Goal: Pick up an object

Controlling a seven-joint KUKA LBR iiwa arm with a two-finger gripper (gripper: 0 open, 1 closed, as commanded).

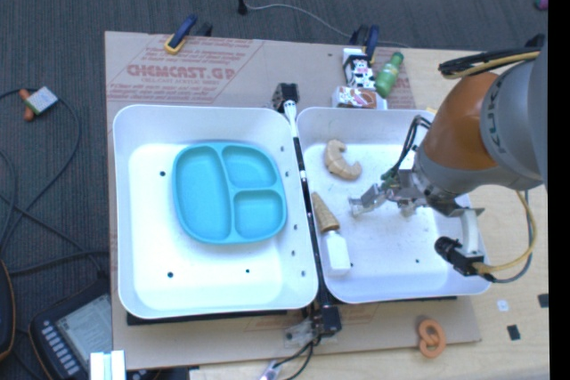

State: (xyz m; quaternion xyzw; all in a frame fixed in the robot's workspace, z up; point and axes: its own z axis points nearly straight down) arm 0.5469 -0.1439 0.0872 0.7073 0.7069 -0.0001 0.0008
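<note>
My gripper (367, 199) hangs over the middle of the right bin (392, 276), its metal fingers spread open with nothing between them. A tan croissant-shaped piece (339, 159) lies up and to the left of the gripper, apart from it. Against the bin's left wall lies a tan cone (324, 213), and a small white block (337, 253) sits just below it. The grey arm with its orange band (459, 125) comes in from the right.
The left bin (147, 280) holds a blue divided plate (229, 191). Behind the bins on the cardboard lie a green bottle (387, 74) and a small packet (357, 93). An orange ring (431, 336) lies on the cardboard in front of the right bin.
</note>
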